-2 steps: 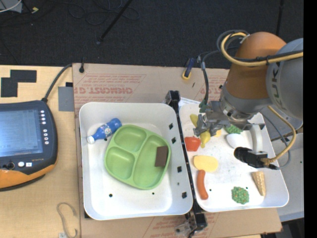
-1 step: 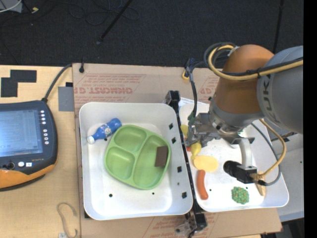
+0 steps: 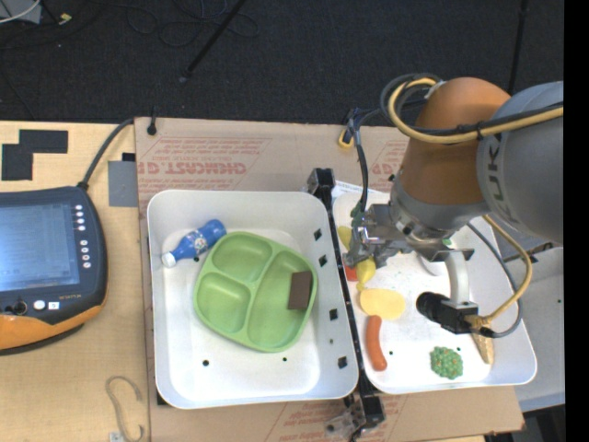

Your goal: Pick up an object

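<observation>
White plastic makes up both bins on my brown counter (image 3: 110,357). The left bin (image 3: 184,357) and the right bin (image 3: 409,362) sit side by side, and their walls meet in the middle.

The grey arm (image 3: 525,155) comes in from the right. Its claw (image 3: 366,247) hangs low over the right bin, close to that bin's left wall. From up here I cannot tell if the claw is wide or narrow.

A small yellow toy (image 3: 365,271) lies just under the claw and right by the left wall, so there is little room on that side. Just below it lies a flat yellow oval (image 3: 381,303). Below that, a red-orange toy sausage (image 3: 375,343) points toward the bin's near edge. A green bumpy toy (image 3: 447,363) sits near the bottom edge, apart from the sausage. Bare white floor shows between those two, and that is the most open spot in this bin.

In the left bin a green divided plate (image 3: 230,293) takes up the middle. A brown block (image 3: 300,291) lies on the plate's right part, near its rim. A blue and white bottle (image 3: 193,242) lies on its side just beside the plate's upper left rim. Bare floor runs along this bin's bottom edge and in its top right corner.

A screen pad (image 3: 41,247) rests on the counter to the left, well apart from the bins.
</observation>
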`<action>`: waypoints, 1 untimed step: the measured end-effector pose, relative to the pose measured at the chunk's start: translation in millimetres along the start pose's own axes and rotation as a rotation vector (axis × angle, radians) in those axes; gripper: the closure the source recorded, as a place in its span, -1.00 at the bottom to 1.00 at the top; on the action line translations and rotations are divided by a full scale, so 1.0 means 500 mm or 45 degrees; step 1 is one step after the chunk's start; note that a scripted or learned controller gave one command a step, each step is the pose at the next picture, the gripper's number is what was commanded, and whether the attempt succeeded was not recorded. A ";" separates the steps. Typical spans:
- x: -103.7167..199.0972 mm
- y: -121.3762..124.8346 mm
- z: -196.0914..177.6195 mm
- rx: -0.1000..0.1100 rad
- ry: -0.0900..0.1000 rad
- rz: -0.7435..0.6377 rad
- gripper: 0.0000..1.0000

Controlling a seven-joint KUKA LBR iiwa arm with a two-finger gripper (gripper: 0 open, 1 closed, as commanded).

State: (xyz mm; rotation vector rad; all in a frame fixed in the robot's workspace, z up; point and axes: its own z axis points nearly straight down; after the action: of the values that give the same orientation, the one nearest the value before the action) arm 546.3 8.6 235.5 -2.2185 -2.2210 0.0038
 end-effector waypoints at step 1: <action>-0.007 -0.025 0.009 0.004 0.000 0.001 1.00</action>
State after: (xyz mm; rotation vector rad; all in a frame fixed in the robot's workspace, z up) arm 534.0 4.9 230.9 -2.2176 -2.2191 0.0069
